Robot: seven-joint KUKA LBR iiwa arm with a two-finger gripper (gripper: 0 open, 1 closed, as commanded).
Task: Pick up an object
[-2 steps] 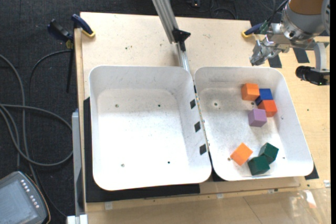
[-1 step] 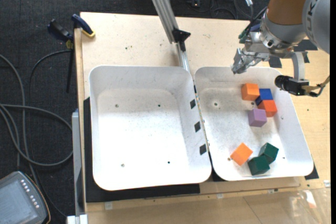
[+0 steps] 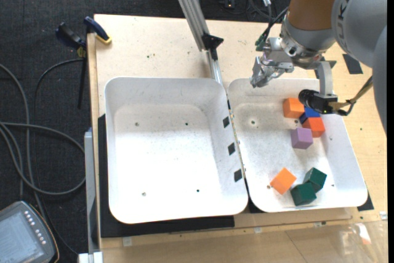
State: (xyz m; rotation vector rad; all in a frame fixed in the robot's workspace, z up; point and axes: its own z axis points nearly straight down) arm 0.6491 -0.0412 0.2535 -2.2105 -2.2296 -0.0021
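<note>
The arm reaches in from the right, and the claw (image 3: 263,76) hangs over the far rim of the right bin (image 3: 345,151), near its back left corner. From this angle I cannot tell how it is set, and there is nothing visible in its grip.

Every block lies nearer the camera and to the right of it. That is the relation that matters here: the claw has to travel forward and rightward along the bin to reach any of them.

Closest is the cluster by the far right wall: an orange block (image 3: 293,108), a blue block (image 3: 310,113) tucked behind it, a second orange block (image 3: 316,126), and a purple block (image 3: 301,138) touching that group on the near side. They sit tight together, so getting around one looks awkward.

Well apart, toward the near edge, a third orange block (image 3: 283,181) lies turned at an angle, with two dark green blocks (image 3: 309,187) just beside it on the right, the pair touching each other.

The left bin (image 3: 123,132) holds no blocks, just specks on its floor.

My call: the angled orange block has the most free room around it.
</note>
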